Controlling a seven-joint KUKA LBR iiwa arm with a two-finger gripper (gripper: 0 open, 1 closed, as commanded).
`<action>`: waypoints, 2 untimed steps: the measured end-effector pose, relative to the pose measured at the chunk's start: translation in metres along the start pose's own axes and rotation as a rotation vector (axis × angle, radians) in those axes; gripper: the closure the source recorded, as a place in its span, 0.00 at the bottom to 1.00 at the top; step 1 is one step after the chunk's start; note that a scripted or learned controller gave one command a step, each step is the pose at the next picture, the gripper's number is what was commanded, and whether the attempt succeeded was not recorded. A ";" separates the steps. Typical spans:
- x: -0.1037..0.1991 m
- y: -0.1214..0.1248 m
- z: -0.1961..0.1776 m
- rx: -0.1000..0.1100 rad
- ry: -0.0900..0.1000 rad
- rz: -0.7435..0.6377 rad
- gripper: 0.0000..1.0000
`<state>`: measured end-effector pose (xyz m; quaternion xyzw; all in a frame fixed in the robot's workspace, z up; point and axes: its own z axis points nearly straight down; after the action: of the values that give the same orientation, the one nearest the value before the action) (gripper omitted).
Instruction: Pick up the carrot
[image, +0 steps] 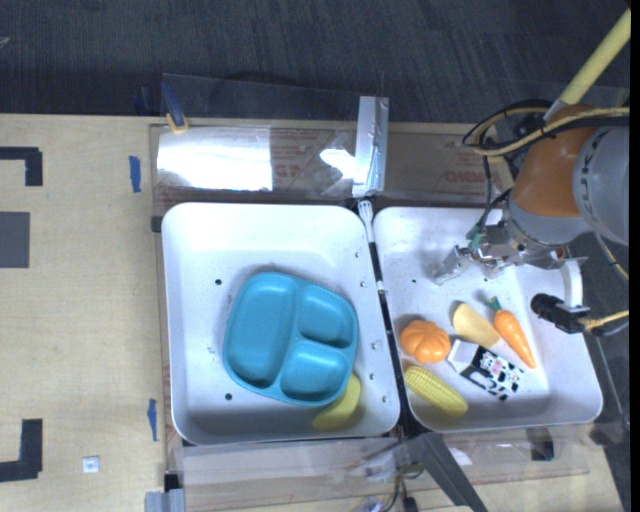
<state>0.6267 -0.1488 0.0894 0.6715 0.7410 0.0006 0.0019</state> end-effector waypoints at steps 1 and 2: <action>-0.058 -0.059 -0.001 -0.006 0.014 0.042 0.00; -0.060 -0.059 -0.011 -0.008 0.006 0.044 1.00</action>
<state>0.5736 -0.2146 0.0998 0.6877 0.7259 0.0057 0.0025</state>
